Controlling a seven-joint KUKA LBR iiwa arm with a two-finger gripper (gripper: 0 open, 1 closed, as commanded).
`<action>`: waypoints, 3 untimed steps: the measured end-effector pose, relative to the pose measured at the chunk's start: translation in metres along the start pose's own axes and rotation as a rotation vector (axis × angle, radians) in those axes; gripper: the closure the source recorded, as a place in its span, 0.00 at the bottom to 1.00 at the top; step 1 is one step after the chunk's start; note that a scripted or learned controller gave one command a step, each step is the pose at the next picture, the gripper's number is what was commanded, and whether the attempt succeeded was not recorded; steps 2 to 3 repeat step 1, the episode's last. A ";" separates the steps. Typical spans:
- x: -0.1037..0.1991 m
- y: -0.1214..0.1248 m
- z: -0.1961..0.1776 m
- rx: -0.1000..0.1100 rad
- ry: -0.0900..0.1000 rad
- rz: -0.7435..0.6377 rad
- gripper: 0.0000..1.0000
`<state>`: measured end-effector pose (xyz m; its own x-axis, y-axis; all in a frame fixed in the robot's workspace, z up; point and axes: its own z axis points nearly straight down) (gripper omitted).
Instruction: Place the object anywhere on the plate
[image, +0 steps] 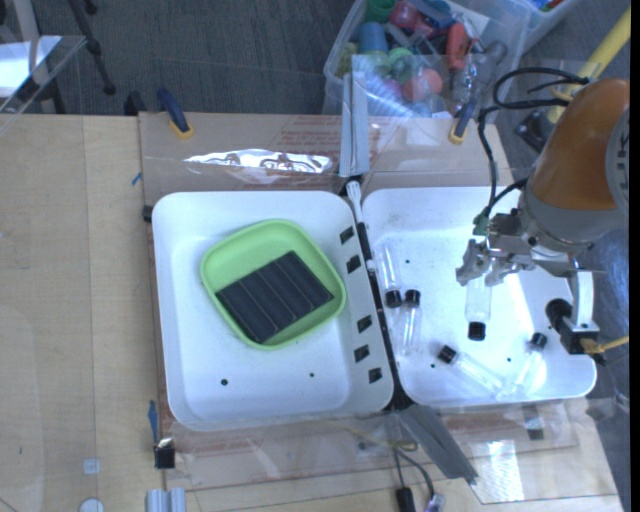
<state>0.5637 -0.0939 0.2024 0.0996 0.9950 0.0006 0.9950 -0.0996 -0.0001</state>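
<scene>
Wooden bench (60, 300) under two white bins. From my remote seat, camera view: left bin (190, 385) holds a green plate (225, 255) with a dark ribbed slab (275, 296) lying on it (slab tilted against the plate's edges). Right bin (420, 215) holds several clear vials with black caps; two (400, 298) lie near the divider, others (495, 375) near the front edge. Gripper (482, 282) hangs over the right bin, well apart from the plate. A clear vial (478, 312) stands upright directly below its fingers, possibly pinched at the top; I cannot tell the jaw gap from here.
</scene>
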 end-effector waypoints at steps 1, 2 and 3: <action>0.000 0.000 0.000 0.000 0.000 0.000 0.00; 0.000 0.000 0.000 0.000 0.000 0.000 0.00; 0.000 0.000 0.000 0.000 0.000 0.000 0.00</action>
